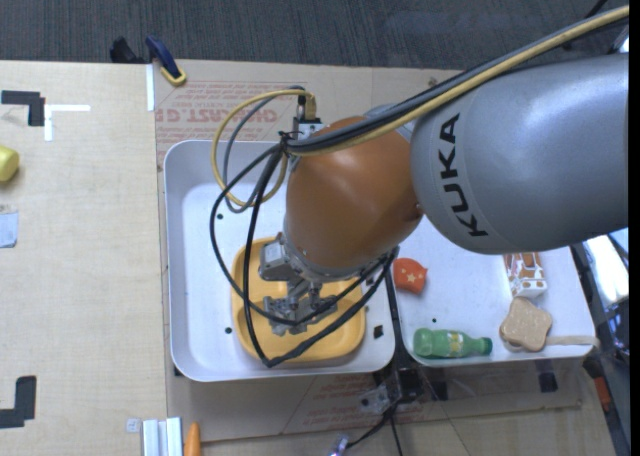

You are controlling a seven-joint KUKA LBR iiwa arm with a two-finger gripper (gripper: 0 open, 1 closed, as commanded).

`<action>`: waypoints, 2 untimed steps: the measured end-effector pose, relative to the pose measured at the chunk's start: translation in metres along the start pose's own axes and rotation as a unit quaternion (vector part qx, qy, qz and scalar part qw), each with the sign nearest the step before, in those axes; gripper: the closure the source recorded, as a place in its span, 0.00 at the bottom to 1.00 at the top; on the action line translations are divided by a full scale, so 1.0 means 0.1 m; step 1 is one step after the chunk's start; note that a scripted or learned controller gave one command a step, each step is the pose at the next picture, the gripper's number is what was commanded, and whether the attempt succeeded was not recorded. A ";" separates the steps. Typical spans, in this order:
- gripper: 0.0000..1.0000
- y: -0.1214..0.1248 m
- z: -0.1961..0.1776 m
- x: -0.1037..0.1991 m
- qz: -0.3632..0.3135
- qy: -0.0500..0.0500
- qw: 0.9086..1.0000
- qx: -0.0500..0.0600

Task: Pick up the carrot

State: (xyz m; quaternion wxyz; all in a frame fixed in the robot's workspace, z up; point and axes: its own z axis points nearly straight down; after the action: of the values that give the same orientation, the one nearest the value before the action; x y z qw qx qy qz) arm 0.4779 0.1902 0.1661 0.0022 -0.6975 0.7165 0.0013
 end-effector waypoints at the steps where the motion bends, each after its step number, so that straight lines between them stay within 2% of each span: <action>1: 1.00 0.01 -0.06 -0.37 0.128 0.000 0.992 0.000; 2: 1.00 0.00 -0.57 -0.30 0.275 0.000 0.962 0.001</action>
State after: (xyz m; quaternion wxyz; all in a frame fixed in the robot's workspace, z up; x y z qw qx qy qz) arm 0.4790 0.2195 0.2233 0.0023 -0.4739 0.8806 0.0006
